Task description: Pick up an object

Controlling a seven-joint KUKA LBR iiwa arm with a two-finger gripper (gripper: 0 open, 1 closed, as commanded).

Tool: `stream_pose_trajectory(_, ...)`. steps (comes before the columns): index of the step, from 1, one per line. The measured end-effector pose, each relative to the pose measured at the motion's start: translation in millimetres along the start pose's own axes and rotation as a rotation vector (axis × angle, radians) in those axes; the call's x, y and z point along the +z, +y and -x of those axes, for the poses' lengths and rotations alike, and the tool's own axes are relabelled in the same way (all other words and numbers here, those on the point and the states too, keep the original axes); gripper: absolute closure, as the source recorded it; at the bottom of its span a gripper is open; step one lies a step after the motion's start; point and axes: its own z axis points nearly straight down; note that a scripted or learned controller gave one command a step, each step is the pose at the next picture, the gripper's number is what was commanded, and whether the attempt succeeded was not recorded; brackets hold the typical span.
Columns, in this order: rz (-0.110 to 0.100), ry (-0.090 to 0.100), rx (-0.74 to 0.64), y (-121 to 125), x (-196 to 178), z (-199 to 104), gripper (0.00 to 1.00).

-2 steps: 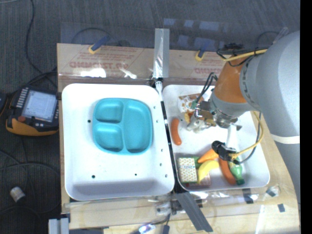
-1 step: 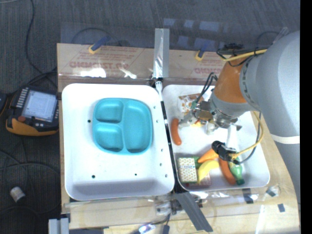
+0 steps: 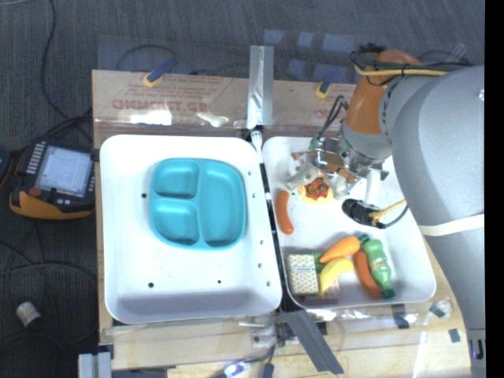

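Claw in the right bin, fingers spread astride a small red-orange toy near the back, not clamped; toy looks light, hard, lumpy, likely slippery, best pinched across its middle.

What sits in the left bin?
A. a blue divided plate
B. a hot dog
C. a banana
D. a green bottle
A: the blue plate with its three compartments lies in the left bin, while the food toys, such as the green bottle, are in the right bin.
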Motion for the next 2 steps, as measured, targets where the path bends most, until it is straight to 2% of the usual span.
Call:
stream_pose_trajectory(1, -0.005, -0.007, -0.002, -0.8, -7.6, 0.2, 1.00)
stream_pose_trajectory(2, 0.052, -0.005, 0.109, 1.7, -128.1, -37.8, 1.00)
